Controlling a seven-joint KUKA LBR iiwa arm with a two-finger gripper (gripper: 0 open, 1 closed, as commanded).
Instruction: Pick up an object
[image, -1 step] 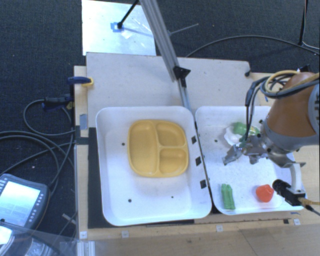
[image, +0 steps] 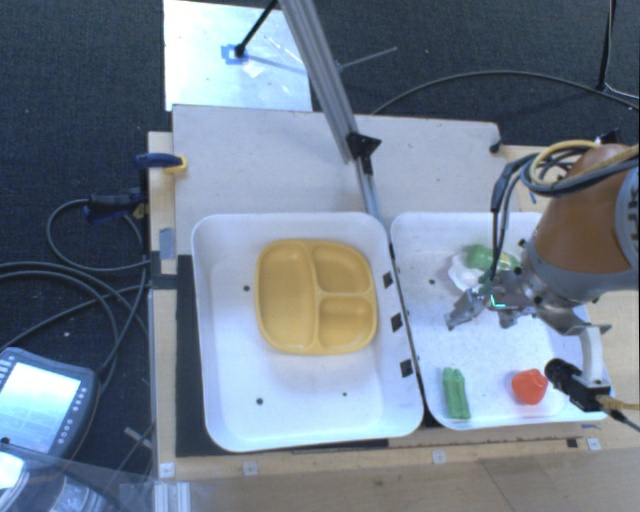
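Two bins (image: 215, 330): yellow tray (image: 316, 297) left; green stick (image: 456, 392), red piece (image: 529, 386) right.

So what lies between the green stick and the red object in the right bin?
Nothing: in the camera view, bare white floor of the right bin separates the green stick from the red object. The tool hovers farther up.
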